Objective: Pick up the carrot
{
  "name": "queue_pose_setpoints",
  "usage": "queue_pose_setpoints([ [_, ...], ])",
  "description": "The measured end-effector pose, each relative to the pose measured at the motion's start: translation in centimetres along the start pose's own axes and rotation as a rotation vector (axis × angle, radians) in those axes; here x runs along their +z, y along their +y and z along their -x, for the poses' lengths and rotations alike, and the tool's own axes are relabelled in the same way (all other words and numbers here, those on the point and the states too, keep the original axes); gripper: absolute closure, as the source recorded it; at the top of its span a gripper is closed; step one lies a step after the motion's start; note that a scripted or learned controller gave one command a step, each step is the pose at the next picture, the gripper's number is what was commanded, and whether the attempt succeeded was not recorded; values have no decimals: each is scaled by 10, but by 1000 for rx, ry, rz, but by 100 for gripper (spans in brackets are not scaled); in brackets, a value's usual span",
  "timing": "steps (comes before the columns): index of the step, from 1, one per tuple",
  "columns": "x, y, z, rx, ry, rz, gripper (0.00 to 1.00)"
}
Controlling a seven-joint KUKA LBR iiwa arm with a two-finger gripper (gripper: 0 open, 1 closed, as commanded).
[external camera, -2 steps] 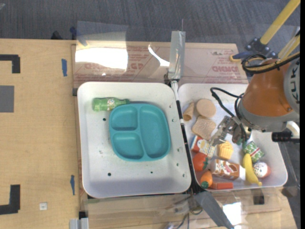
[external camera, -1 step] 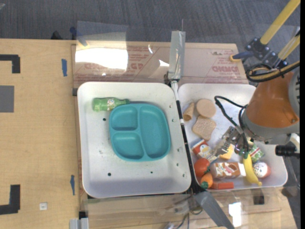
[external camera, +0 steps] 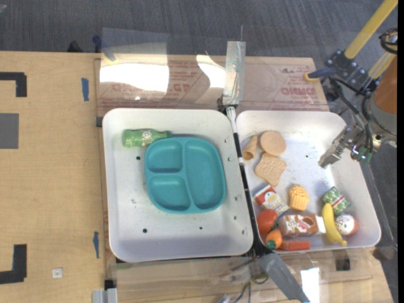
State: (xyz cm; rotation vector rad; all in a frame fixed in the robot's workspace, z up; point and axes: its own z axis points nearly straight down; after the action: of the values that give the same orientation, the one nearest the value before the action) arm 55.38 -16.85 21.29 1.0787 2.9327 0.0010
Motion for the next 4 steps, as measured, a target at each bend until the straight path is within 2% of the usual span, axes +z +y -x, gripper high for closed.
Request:
queue_pose_setpoints([
  [1, 6, 0, -3, -2, 11, -4, 0],
  [2, 109, 41, -43, 1, -5, 6, 0],
  [3, 124, 19, -23, 348, 4, -2, 0],
  [4, 111, 21, -20, 345, -5, 4, 100],
])
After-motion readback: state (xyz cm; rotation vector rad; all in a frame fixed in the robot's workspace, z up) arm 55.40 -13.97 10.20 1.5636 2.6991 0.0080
